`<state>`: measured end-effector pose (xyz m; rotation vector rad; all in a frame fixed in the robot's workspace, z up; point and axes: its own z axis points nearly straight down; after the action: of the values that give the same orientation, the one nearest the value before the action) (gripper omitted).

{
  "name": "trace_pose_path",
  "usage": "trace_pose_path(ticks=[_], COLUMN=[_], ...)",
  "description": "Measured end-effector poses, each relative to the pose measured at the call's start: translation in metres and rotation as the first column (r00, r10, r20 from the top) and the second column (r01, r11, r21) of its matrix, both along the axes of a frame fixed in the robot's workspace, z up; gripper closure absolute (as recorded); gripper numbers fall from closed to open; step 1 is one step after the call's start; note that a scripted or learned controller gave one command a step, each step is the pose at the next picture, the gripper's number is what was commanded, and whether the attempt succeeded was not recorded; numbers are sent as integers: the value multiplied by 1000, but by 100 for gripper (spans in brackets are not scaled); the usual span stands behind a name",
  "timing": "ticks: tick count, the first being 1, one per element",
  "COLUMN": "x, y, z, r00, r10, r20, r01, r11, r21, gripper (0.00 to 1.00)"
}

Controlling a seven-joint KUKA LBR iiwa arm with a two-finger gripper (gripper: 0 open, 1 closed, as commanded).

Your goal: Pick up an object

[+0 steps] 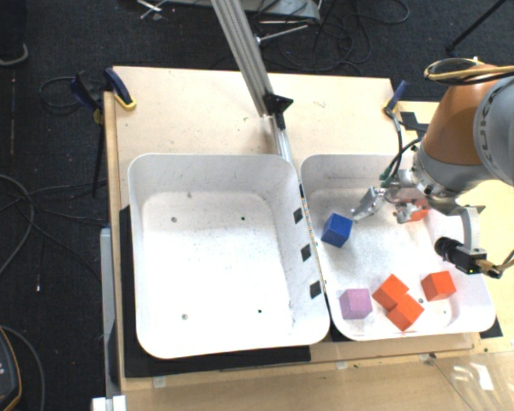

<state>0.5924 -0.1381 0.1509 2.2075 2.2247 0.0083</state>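
**Inspector A:** Camera view, right bin [325, 174]: what is logged there?

**Inspector B:** A blue cube [337, 229] near the bin's left wall. Along the near edge, a purple cube [355, 303], then two orange blocks touching each other [397, 300], then a further orange cube [438, 285] to their right, a little apart.

**Inspector A:** Arm position?

**Inspector B:** The arm [467, 135] enters from the right, orange band above the wrist. The gripper [385, 202] is over the right bin's middle, above and to the right of the blue cube, apart from it.

**Inspector A:** State of the gripper?

**Inspector B:** I cannot tell whether it is parted or closed; the detail is too small. Nothing is seen held in it. A small red patch shows just beside the wrist; what it is cannot be made out.

**Inspector A:** Left bin [154, 178]?

**Inspector B:** White, speckled, resting beside the right bin on the wooden surface [197, 110]. A metal rail [240, 41] slants down to the point where the bins meet.
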Motion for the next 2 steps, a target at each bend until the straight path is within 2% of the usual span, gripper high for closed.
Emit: trace_pose_path(ticks=[1,2], x=[-78,-46], y=[-74,-3], z=[-57,-55], r00=[1000,1000], r10=[-17,1], r20=[-12,-5], r01=[17,-1], r11=[1000,1000], r21=[0,3], gripper=[0,0])
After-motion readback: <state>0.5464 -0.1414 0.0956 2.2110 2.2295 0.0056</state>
